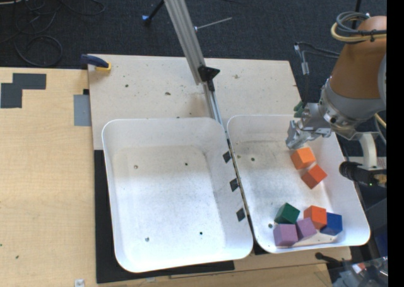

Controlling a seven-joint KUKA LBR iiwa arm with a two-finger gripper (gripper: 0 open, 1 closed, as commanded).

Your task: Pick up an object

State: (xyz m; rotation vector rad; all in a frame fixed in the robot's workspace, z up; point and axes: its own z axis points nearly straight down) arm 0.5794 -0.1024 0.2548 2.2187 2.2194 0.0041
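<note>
Overhead slant view of two white bins side by side. The arm point(356, 77) enters from 3 o'clock and ends in the gripper point(303, 137), which hangs over the upper part of the right bin point(265, 134). Directly at the gripper's 6 o'clock lies an orange block point(303, 156), so close under the fingertips that contact cannot be ruled out; whether the fingers are spread or closed cannot be read here, nor whether the block is between them.

A second, darker orange block point(314, 175) touches the first at its 5 o'clock. The remaining blocks crowd the bin's 5 o'clock corner: green point(288, 212), two purple point(285, 234) point(306, 227), red-orange point(317, 216) and blue point(333, 223) (packed against each other and the wall, hence poor targets for a two-finger grasp).

The left bin point(126, 147) sits across a divider bearing black clips point(233, 184).

The likely reason for the gripper's position: the upper orange block has free sides at 9 and 12 o'clock, giving the fingers room. The neighbour touching it could be nudged on closing.
</note>
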